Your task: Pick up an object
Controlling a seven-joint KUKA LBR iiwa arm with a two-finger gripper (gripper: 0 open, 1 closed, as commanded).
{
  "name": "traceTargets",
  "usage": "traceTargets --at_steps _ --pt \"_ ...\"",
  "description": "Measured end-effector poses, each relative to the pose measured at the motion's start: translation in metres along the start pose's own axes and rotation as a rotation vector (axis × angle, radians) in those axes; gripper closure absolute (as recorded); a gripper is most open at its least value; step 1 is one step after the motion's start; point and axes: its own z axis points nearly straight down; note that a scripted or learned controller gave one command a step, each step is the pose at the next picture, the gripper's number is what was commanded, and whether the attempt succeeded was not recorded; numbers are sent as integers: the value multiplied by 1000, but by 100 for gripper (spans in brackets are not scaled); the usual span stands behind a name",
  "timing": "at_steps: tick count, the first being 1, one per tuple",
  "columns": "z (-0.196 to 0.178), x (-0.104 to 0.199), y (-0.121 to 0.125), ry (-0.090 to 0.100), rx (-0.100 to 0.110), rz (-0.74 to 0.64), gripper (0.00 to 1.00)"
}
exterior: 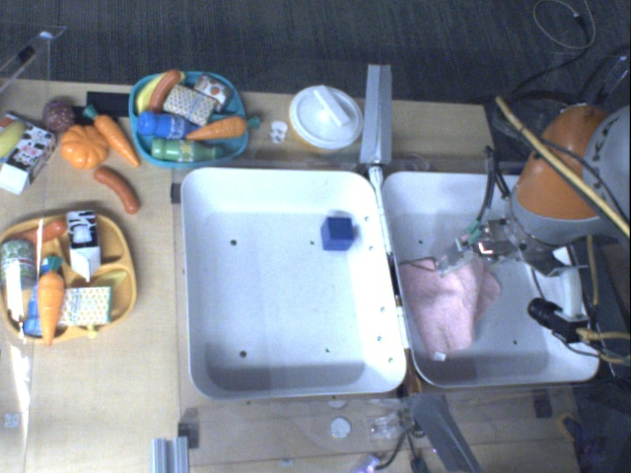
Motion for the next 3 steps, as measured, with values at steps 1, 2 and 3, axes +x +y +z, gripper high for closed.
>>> traceTargets --at_steps 1,2,3 --pt "28 -47 -33 -4 -13 -105 0" --pt "16 -46 -30 -6 -20 -107 100" --pt "8 -71 -19 -1 -4 -112 100"
